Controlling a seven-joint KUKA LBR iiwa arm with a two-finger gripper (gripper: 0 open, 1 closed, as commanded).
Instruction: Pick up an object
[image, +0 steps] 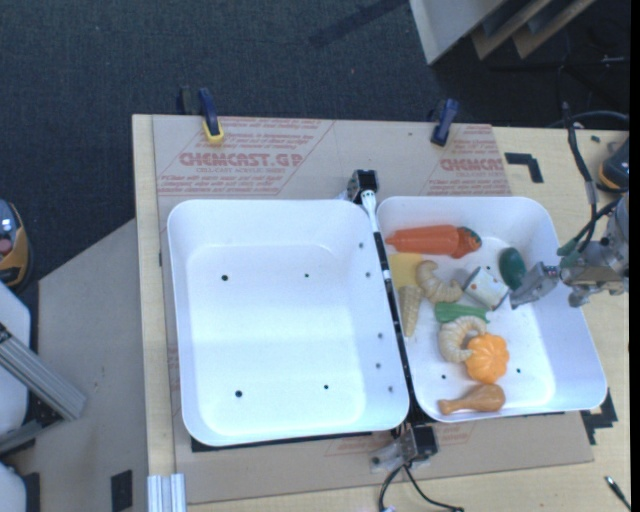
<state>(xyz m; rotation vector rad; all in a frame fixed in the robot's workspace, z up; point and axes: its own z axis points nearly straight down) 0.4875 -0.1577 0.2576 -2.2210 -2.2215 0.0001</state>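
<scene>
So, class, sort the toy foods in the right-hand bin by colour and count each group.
Orange: 2, the carrot and the pumpkin
Green: 2, one by the end effector, one mid-bin
Yellow or tan: 5
White: 1
Total: 10, though the crowded pile makes this approximate.

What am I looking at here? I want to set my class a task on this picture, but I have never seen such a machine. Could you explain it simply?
This is one camera fixed above a workbench, looking down at a slant. On the bench sit two shallow white bins side by side. The left bin and the right bin are clipped together in the middle.

The right bin holds toy foods: an orange carrot, a small orange pumpkin, a tan drumstick, a cone, a dark green piece and a few more.

From the right edge a robot arm reaches in. Its hand is over the right bin, near the green piece. I cannot see anything between its fingers, so I would not say it holds anything. Its job is to pick up one object.
</scene>
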